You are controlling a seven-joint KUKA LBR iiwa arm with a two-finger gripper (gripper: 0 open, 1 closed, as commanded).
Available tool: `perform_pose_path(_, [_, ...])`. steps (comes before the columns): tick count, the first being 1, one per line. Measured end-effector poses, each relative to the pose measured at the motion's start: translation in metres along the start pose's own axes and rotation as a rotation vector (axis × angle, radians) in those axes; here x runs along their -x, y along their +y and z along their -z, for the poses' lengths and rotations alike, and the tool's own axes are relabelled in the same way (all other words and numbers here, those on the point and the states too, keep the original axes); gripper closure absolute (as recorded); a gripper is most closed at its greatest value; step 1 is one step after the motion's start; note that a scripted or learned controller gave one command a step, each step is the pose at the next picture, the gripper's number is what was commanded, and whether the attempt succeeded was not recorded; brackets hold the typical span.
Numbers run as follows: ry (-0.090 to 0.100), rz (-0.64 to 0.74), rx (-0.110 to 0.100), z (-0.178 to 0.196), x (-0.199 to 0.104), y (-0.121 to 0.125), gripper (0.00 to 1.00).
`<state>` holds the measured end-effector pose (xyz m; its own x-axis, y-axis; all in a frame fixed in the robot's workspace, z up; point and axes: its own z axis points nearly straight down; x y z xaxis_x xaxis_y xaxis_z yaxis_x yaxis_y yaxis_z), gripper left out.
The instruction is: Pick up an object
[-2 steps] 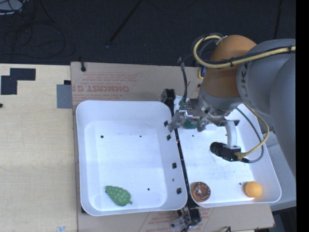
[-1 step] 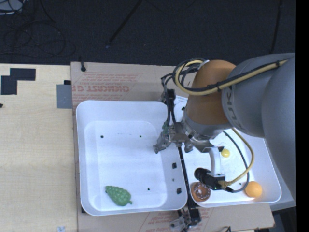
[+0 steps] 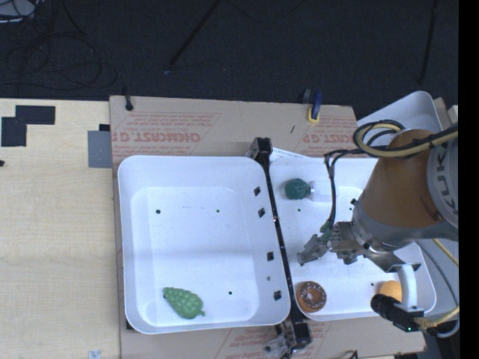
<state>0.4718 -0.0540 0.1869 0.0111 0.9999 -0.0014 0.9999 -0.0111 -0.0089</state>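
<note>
Arm point(image 3: 404, 193) low over the right bin point(image 3: 352, 305), hand point(image 3: 310, 251) pointing left, finger state unclear.

arm point(image 3: 441, 174): grey casing, bulky and rounded
orange band point(image 3: 400, 182): broad copper-orange sleeve above the wrist
cables point(image 3: 352, 144): black, looped in coils beside the band, one strand running down toward the wrist
gripper point(image 3: 314, 249): grey metal, two slim fingers, small dark fittings behind them
</note>
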Motion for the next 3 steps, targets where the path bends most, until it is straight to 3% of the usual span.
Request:
perform_pose_path(1, [0.0, 0.01, 0.008, -0.063, 0.03, 0.077, 0.0])
perform_pose_path(2, [0.001, 0.013, 0.01, -0.095, 0.025, 0.139, 0.0])
perform_pose_path(3, [0.003, 0.013, 0.002, -0.098, 0.043, 0.173, 0.0])
